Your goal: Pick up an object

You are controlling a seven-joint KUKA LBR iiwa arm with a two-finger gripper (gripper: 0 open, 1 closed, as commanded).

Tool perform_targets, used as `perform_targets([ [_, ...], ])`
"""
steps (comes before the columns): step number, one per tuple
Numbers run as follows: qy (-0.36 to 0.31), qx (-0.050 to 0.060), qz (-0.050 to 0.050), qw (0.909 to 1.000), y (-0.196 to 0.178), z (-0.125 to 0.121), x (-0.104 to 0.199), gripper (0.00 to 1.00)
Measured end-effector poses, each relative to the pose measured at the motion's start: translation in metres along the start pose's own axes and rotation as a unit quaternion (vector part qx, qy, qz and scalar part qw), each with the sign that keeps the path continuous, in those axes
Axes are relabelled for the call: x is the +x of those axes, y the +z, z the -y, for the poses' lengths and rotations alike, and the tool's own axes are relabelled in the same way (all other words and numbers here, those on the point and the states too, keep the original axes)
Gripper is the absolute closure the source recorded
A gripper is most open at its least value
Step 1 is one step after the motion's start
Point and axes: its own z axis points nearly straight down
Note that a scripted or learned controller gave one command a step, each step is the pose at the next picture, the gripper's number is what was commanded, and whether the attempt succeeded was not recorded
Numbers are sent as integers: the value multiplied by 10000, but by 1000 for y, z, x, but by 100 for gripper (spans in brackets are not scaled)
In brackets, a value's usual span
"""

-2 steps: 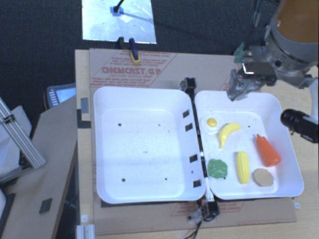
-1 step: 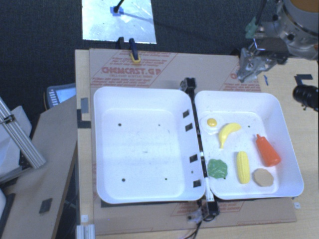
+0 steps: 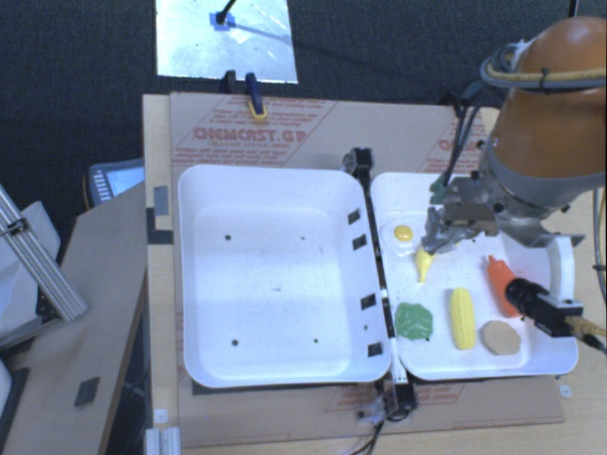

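Objects are lying in the right bin (image 3: 560, 354): a fried egg (image 3: 402, 234), a yellow cone-shaped piece (image 3: 423, 264), a green leafy piece (image 3: 413, 321), a corn cob (image 3: 461, 318), a carrot (image 3: 498, 278) and a tan disc (image 3: 501, 338). All are looking like light, stiff plastic toys, probably slick. The yellow piece is likely best taken across its narrow body. End effector (image 3: 438, 242) is hanging just over that piece, tips at its upper end; whether it is spread or pinching, cannot tell. Left bin (image 3: 190, 254) is sitting alongside on the tabletop (image 3: 285, 126).
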Motion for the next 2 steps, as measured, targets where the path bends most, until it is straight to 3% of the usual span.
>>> perform_targets([
  [1,-46,-169,-24,9998,-141,-1,33,100],
  [2,-12,-108,-6,9999,-158,-33,15,100],
])
